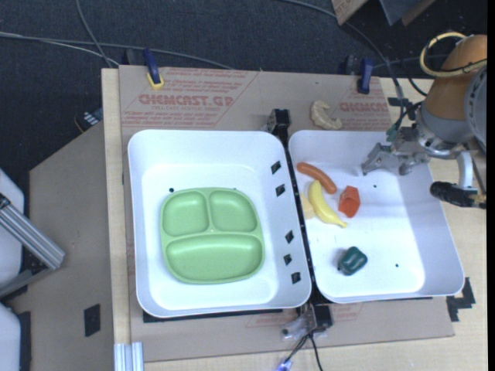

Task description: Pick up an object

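Four small things lie below-left of the claw in the right bin, a sausage, banana, red piece and dark green pepper, bare floor toward the near rim, while its fingers, splayed apart, grip nothing

Open floor right of pepper

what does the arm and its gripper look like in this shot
The arm is a rounded grey body with an orange band above the wrist and a yellow cable looped near its top. Black cables run beside it. The gripper is small, of grey metal, with thin fingers below a boxy metallic wrist block.
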Controlling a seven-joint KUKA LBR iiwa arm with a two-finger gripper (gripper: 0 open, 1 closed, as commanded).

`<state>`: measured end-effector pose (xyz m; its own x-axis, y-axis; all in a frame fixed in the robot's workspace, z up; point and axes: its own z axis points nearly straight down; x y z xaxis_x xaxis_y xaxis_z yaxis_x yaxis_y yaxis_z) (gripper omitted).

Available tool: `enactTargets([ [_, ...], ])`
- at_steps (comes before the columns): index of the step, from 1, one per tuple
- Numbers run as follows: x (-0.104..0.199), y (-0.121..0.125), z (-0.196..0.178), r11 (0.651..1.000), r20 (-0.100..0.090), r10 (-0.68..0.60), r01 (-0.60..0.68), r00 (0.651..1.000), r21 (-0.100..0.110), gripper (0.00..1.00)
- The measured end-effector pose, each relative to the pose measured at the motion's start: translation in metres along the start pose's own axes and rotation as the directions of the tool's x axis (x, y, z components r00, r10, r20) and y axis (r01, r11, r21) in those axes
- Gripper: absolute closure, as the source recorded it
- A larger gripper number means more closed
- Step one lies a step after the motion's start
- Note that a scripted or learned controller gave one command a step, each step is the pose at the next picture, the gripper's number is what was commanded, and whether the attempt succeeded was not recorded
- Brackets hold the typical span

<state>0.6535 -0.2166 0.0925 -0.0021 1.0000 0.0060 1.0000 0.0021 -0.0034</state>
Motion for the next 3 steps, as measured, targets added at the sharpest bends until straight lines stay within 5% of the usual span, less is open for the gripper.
enactTargets([
  [1, -0.001, 0.001, -0.014, 1.0, 0.004, -0.001, 0.001, 1.0, -0.004, 1.0],
  [3, 0.004, 0.011, -0.108, 1.0, 0.008, 0.001, -0.001, 1.0, -0.009, 1.0],
])
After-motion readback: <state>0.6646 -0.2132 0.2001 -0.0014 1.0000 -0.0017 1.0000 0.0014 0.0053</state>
